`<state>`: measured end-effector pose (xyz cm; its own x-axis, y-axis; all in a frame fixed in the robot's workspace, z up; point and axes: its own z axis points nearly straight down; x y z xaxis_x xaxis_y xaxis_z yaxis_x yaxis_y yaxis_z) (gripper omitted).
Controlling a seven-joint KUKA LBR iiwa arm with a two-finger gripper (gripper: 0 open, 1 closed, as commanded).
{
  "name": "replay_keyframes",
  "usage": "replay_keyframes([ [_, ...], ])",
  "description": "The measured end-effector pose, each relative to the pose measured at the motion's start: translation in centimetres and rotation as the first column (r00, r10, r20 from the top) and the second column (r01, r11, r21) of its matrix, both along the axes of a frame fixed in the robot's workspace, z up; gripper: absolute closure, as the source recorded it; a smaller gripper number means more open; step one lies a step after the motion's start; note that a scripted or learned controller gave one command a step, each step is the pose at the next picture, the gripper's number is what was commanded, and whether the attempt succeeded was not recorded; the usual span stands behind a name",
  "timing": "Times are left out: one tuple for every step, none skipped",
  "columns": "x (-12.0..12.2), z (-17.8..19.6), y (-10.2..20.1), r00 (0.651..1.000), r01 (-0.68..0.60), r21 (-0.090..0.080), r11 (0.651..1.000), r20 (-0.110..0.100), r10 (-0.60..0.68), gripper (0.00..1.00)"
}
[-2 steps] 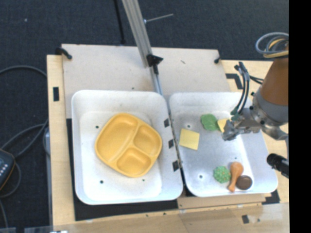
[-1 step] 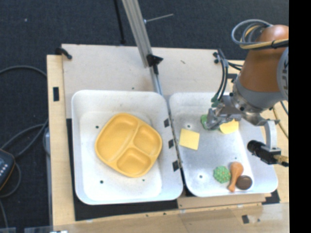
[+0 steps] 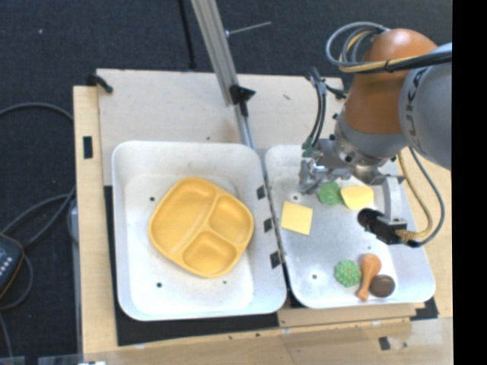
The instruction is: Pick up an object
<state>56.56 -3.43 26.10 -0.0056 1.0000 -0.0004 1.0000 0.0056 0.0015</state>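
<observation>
Left bin (image 3: 125, 226): one yellow tray (image 3: 201, 226). Right bin (image 3: 323, 268): two yellow blocks (image 3: 297, 218), two green pieces (image 3: 347, 272), one drumstick (image 3: 367, 274). Gripper (image 3: 313, 175) above its far corner; finger state indeterminable.

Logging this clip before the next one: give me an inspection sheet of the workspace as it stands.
Surface: bench with left bin and right bin.
Job's things: yellow square, yellow block, green piece, green ball, drumstick, brown piece, all in right bin.
Clutter: yellow tray in left bin.
Grippers: claw low over right bin's far end, beside green piece.
Cables: loops above wrist.
Surroundings: dark floor, metal pole.
</observation>
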Motion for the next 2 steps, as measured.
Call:
replay_keyframes([
  [2.3, 0.7, 4.6, 1.000, -0.001, 0.001, 1.000, 0.001, 0.001, 1.00],
  [5.1, 1.0, 9.2, 1.000, -0.001, 0.001, 1.000, 0.001, 0.001, 1.00],
])
